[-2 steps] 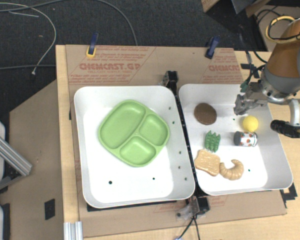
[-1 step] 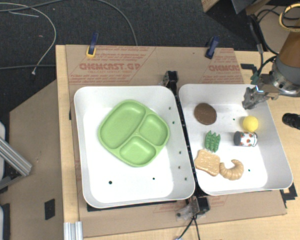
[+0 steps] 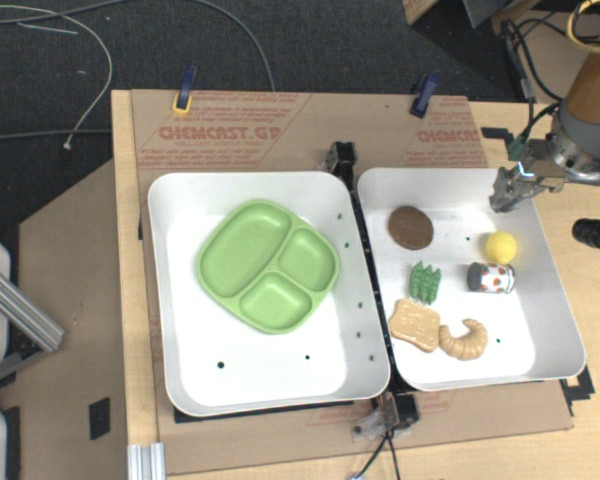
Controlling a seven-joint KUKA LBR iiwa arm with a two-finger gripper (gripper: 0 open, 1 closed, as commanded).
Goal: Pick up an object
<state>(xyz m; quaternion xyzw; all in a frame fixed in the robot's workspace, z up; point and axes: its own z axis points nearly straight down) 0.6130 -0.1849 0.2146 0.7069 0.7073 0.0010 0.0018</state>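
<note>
The right white bin (image 3: 550, 348) holds a brown round cookie (image 3: 411, 227), a yellow ball (image 3: 500, 247), a small grey-white toy with red spots (image 3: 491, 279), a green leafy piece (image 3: 425, 282), a tan toast slice (image 3: 415, 324) and a croissant (image 3: 465, 338). My gripper (image 3: 507, 193) hangs over the bin's far right corner, above and just beyond the yellow ball. Nothing shows between its tips.
The left white bin (image 3: 180, 358) carries a green three-compartment plate (image 3: 268, 264). Blue clamps (image 3: 186, 86) (image 3: 424, 95) hold the cardboard sheet at the back. Black clips (image 3: 341, 156) sit where the bins meet. Cables lie on the dark floor at the back.
</note>
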